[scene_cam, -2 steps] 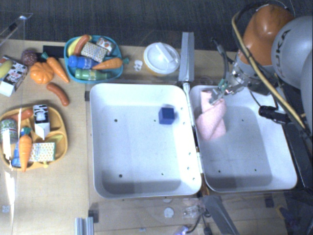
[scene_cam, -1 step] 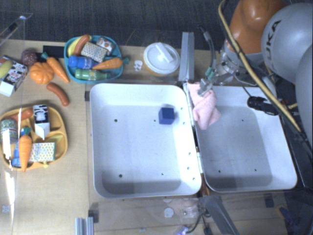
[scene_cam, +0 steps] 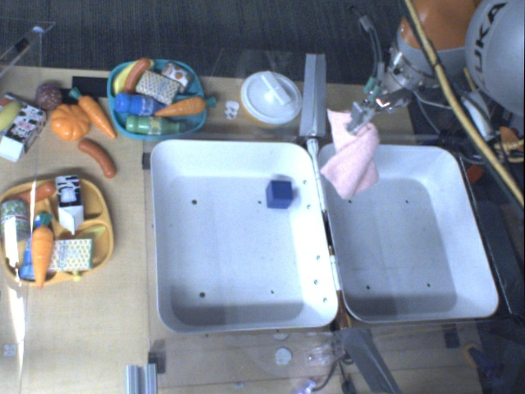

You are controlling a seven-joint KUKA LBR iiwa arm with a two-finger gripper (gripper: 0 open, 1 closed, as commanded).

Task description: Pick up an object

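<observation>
A pink cloth (scene_cam: 353, 158) hangs from my gripper (scene_cam: 361, 120) above the far left corner of the right bin (scene_cam: 459, 245). The fingers are shut on the cloth's top edge, and the cloth droops down over the bin's rim. A small blue cube (scene_cam: 280, 193) lies in the left bin (scene_cam: 189, 253), toward its far right part.
A white lidded bowl (scene_cam: 271, 97) stands behind the left bin. A blue basket (scene_cam: 156, 97) of toy food sits at the back left, loose toy vegetables (scene_cam: 78, 121) beside it, and a yellow plate (scene_cam: 53, 232) of toy food lies at the left edge.
</observation>
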